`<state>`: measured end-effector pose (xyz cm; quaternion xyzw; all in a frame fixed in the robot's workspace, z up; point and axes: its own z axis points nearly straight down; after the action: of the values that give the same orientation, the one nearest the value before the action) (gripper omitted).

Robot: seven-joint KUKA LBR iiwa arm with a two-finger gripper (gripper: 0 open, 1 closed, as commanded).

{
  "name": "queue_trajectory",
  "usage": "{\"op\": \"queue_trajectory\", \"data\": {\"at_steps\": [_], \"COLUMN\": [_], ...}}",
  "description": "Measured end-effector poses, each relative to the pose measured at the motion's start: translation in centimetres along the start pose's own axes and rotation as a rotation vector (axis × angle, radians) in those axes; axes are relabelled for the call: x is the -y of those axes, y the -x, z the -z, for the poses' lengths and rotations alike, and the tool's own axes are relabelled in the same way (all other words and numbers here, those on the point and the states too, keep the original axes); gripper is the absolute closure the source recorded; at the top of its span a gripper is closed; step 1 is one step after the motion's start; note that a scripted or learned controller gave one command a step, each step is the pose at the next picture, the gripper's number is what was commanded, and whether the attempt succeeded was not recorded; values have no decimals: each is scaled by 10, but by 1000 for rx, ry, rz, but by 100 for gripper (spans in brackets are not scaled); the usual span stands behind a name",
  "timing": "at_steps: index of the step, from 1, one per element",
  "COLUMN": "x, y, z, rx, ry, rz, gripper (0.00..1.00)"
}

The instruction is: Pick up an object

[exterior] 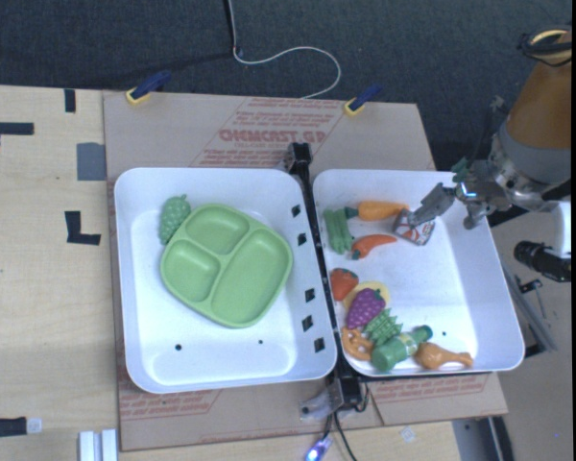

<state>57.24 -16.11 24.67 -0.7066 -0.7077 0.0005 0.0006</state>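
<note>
Where fingers hover, carrot beside.

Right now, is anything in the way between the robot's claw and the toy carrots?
Nothing visible is. The gripper hangs over the right bin, right beside the two carrots: one carrot lies to its upper left, the other to its lower left. The green pepper sits farther left, past the carrots, so it blocks nothing.

Right bin: open floor through the middle and right side. Toy food crowds the left wall and front-left corner; carrot and pepper sit near the back. Left bin: green tray fills the centre, grapes at its back-left; front strip is clear.
</note>
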Motion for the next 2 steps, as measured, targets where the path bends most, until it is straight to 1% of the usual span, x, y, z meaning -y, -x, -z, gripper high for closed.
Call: {"op": "queue_trajectory", "data": {"at_steps": [1,2], "x": [50,90], "y": [-61,-91], "z": [111,279], "rx": [-1,1], "ry": [9,21], "rz": [6,3], "gripper": [0,0]}}
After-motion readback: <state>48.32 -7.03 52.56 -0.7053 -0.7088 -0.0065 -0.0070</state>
